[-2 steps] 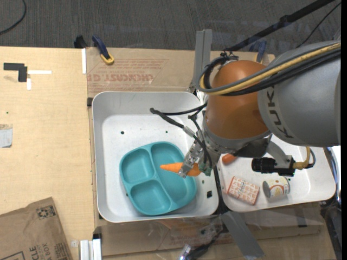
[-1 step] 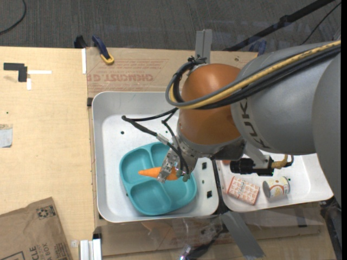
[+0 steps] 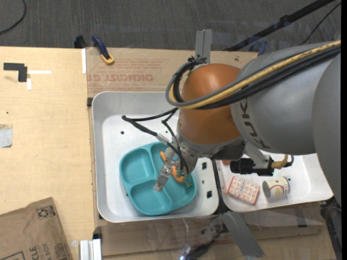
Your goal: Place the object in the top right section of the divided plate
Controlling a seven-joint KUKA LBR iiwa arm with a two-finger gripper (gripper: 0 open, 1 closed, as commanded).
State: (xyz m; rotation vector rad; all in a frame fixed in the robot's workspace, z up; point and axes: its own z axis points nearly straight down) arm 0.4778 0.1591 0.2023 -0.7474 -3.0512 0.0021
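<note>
A small orange object sits at the fingertips of the gripper, over the right side of the teal divided plate; whether the claw grips it, I cannot tell. Placement looks close, release undone. The plate is smooth moulded plastic with rounded sections, lying in the left white bin. Right of the plate, a patterned box and a small cup lie.

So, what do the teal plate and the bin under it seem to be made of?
The teal plate looks like moulded plastic: even colour, rounded dividers, a soft sheen. The white bin under it also looks like plastic, smooth and slightly glossy with rounded corners, though thin coated metal cannot be excluded from this view.
</note>
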